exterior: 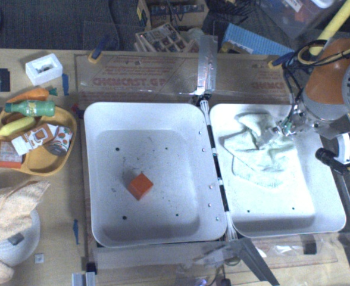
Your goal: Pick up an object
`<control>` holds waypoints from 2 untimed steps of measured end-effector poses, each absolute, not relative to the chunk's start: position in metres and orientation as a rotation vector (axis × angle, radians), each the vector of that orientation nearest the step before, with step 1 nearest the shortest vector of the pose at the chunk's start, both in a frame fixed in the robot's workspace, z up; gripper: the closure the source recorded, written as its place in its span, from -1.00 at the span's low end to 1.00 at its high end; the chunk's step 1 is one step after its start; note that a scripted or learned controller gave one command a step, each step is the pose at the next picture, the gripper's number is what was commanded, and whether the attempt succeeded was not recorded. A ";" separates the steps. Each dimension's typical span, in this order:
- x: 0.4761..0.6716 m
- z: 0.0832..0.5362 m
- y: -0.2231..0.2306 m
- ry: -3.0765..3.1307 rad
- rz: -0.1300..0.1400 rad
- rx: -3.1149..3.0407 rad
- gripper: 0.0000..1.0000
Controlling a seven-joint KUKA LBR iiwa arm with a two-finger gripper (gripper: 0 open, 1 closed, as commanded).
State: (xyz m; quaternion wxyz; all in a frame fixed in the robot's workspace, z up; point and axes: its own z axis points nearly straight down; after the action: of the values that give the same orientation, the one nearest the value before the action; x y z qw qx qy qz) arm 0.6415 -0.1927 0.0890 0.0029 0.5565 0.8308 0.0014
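An orange cube [140, 186] lies on the floor of the left bin [97, 159], a little left of its middle. A crumpled white and pale green cloth [255, 152] is spread over the upper half of the right bin [324, 213]. My gripper [284, 127] reaches in from the right, below the orange band of the arm [324, 88]. It is down at the cloth's upper right edge, where the fabric bunches toward it. Whether it touches the cloth is hard to make out.
A yellow bowl [44, 162] of toy food stands left of the bins, with a small white box [44, 69] behind it. A beige cloth [11, 207] and a grey bowl lie at the front left. A clear panel [145, 76] runs along the back.
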 end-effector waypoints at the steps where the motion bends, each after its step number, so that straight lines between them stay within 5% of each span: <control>1: 0.643 0.102 -0.195 2.597 0.009 1.746 1.00; 2: 0.643 0.102 -0.195 2.597 0.009 1.746 -1.00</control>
State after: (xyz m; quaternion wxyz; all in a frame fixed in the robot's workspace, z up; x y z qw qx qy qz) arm 0.6430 -0.1948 0.1019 0.0064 0.5579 0.8299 0.0029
